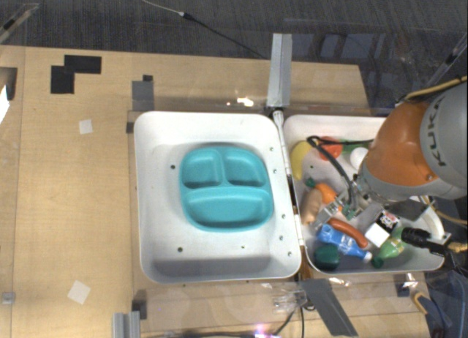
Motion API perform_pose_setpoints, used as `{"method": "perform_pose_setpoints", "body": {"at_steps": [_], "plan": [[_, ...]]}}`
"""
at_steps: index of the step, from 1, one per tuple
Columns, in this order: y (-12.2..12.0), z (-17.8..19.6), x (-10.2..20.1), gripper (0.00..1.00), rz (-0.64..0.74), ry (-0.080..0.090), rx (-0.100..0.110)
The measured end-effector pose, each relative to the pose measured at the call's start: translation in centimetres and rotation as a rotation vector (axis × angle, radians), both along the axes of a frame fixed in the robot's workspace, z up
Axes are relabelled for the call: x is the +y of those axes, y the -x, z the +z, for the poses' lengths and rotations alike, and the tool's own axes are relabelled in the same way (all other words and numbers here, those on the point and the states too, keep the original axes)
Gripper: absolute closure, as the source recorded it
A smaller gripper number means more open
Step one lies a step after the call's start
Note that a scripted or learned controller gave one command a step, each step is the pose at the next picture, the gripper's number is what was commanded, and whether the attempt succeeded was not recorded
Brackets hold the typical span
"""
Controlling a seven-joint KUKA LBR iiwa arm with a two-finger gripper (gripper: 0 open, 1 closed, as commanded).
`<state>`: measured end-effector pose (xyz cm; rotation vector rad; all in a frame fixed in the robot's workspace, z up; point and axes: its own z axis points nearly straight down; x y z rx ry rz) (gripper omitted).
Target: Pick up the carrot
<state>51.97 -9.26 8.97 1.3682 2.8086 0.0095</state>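
Note:
The carrot [326, 192] is a short orange piece with a green tip, lying in the left half of the right white bin [363, 122]. My gripper [350, 200] hangs low in that bin just right of the carrot, very close to it or touching it. The grey wrist with its orange band [398, 150] comes in from the right and hides the bin's middle.
Around the carrot lie a yellow fruit [300, 155], a tan piece [312, 204], a red-orange stick [348, 231], a blue item [338, 240] and green pieces [389, 251]. The left bin [157, 256] holds a teal divided plate [221, 186].

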Motion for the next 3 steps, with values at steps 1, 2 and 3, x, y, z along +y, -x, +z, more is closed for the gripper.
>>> {"method": "perform_pose_setpoints", "body": {"at_steps": [1,2,3], "plan": [[-3.9,-0.1,-0.2,0.00,-0.365,-0.007,0.007],[-4.3,1.2,-0.1,1.00,-0.356,-0.007,-0.003],[-5.9,13.8,6.6,1.00,-0.491,-0.012,0.004]]}}
